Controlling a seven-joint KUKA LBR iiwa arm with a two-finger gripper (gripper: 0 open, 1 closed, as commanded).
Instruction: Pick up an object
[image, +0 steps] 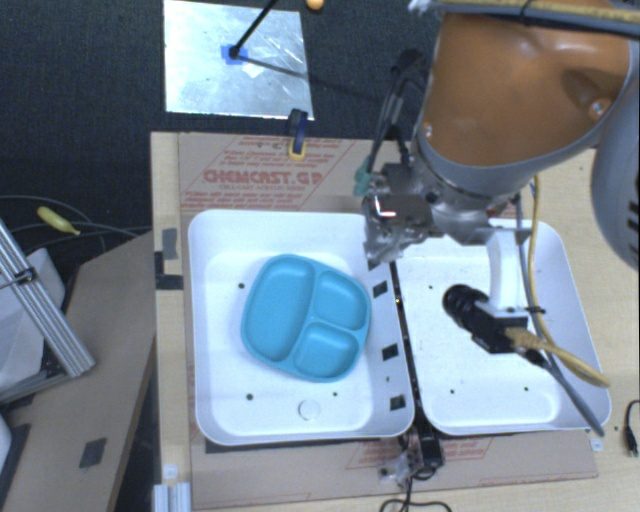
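I see the blue three-compartment plate (305, 315) lying flat in the middle of the left bin (215, 405), its right rim close to that bin's right wall. Farther back, the gripper (383, 243) hangs over the far end of the seam between the left bin and the right bin (500, 405). I cannot tell how wide it stands.

A dark floor (80, 110) spreads across the far left, and on it at the far side lies a shiny silver sheet (215, 60) bearing a scrap of blue tape (234, 54). A brown cardboard sheet (265, 172) with red lettering lies flat in the middle. At the left, slanting aluminium rails (40, 320) stand beside a tan board (120, 400), with black cables (100, 232) trailing just beyond.
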